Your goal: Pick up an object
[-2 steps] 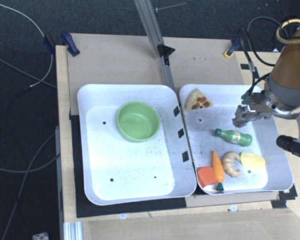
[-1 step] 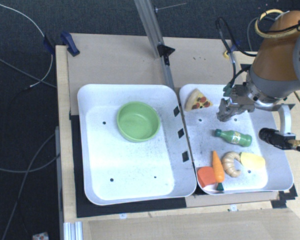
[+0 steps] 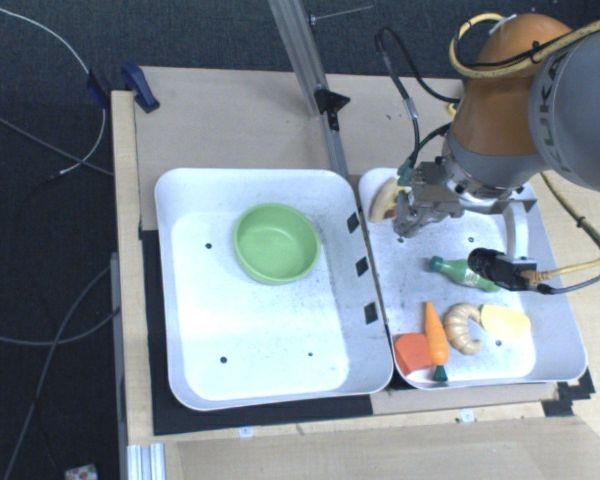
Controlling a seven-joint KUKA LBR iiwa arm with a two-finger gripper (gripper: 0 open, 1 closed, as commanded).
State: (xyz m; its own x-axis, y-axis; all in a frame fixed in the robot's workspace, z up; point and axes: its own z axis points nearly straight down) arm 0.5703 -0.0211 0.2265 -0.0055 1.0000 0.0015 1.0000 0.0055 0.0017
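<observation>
My gripper [image 3: 408, 218] hangs over the far left part of the right bin [image 3: 550, 313], just beside a pale yellow banana-like piece [image 3: 383, 202] at the bin's back left corner. A green bottle [image 3: 460, 271] lies in the middle of that bin. At the near side lie an orange carrot [image 3: 435, 334], a red block [image 3: 413, 352], a tan curled pastry [image 3: 464, 326] and a pale yellow wedge [image 3: 507, 322]. I see nothing held between the fingers.
The left bin [image 3: 195, 328] holds a green bowl [image 3: 276, 242]. A metal pole [image 3: 302, 43] slants from the top down to the divider between the bins. A black fitting [image 3: 502, 267] with a yellow cable sits right of the bottle.
</observation>
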